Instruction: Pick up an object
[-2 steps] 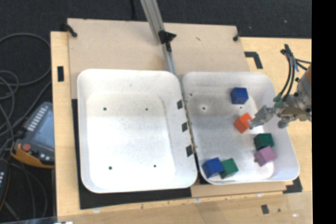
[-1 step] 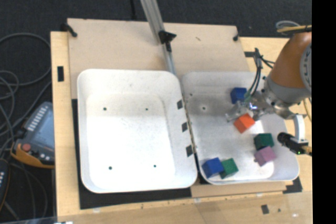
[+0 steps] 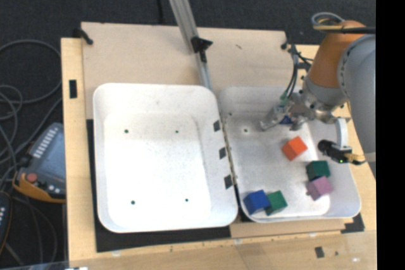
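A handheld controller (image 3: pixel 43 161) with an orange edge lies at the far left on the floor, among loose black cables (image 3: pixel 19 92). Beside it stands the tan surface (image 3: pixel 145 54), which carries two shallow white bins side by side. The left bin (image 3: pixel 158 155) shows a bare white floor with a few small dark dots. A slanted metal rail (image 3: pixel 180 3) crosses the top of the view and ends near the seam between the bins.

The right bin (image 3: pixel 253 136) holds six blocks. A blue block (image 3: pixel 255 201) and a green block (image 3: pixel 276 202) touch each other at the near rim. An orange block (image 3: pixel 294 148) lies near the middle. Further right, a dark green block (image 3: pixel 318 169) sits just above a purple block (image 3: pixel 319 187), the two touching or nearly so.

The gripper (image 3: pixel 285 116) hangs over the upper part of the right bin, above and just left of the orange block and apart from it. Whether the gripper is wide or narrow cannot be told from this view; no block is visible in it. The grey arm (image 3: pixel 357 98), with its orange band (image 3: pixel 329 60), enters from the right.
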You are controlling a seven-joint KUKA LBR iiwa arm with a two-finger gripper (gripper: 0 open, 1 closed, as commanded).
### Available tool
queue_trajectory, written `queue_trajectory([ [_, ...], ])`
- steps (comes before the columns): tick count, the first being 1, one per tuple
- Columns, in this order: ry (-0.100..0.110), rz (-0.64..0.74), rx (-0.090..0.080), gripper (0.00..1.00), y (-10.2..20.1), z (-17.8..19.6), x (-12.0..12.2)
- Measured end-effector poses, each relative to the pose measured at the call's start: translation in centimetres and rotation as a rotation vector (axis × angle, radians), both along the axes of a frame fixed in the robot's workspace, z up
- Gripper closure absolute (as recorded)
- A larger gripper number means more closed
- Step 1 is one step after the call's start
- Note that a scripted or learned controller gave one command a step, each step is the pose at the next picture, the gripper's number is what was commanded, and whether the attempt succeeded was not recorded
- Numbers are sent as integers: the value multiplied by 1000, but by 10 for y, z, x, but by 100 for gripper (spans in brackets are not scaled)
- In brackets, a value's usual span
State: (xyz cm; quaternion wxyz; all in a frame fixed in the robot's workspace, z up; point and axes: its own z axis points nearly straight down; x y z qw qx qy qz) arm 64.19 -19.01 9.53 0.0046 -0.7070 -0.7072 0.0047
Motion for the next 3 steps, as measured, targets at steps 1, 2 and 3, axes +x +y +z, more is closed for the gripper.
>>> queue_trajectory([
  [1,-11,-1,0,0,27,2,-54],
  [2,-15,-3,-2,0,18,3,-115],
  [3,-17,-4,-2,0,19,3,-114],
])
